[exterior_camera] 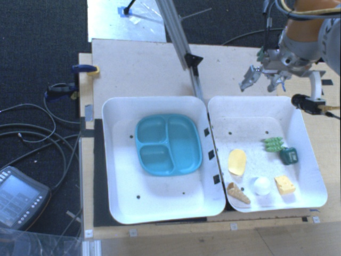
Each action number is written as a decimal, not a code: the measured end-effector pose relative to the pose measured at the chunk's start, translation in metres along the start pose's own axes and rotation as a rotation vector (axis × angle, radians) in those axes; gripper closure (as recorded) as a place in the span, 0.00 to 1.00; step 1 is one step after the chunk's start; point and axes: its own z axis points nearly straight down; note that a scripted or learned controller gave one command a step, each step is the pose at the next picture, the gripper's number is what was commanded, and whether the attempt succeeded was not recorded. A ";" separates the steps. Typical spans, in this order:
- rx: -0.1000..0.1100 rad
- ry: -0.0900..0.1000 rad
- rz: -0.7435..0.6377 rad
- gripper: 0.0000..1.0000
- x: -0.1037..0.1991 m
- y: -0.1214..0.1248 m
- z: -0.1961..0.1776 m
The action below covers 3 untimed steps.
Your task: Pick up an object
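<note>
My gripper [262, 81] hangs open above the far edge of the right bin [254, 106], with nothing between its fingers. In that bin lie a yellow oval piece [237, 161], an ice-cream cone [238, 193], a white ball [261, 185], a yellow cheese wedge [285, 185], a green ridged piece [274, 143] and a dark teal block [289, 156]. All of them sit in the near half of the bin, well below the gripper.
The left bin [120, 143] holds a blue divided plate [168, 144]. A slanted metal pole [176, 31] crosses the bench down to the gap between the bins. Cables and a pendant [18, 196] lie on the floor at left.
</note>
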 end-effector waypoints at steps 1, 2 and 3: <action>0.000 -0.001 -0.001 0.00 0.000 0.000 0.000; 0.003 0.000 -0.001 0.00 0.001 0.002 0.041; 0.005 0.000 0.007 0.00 -0.007 -0.004 0.098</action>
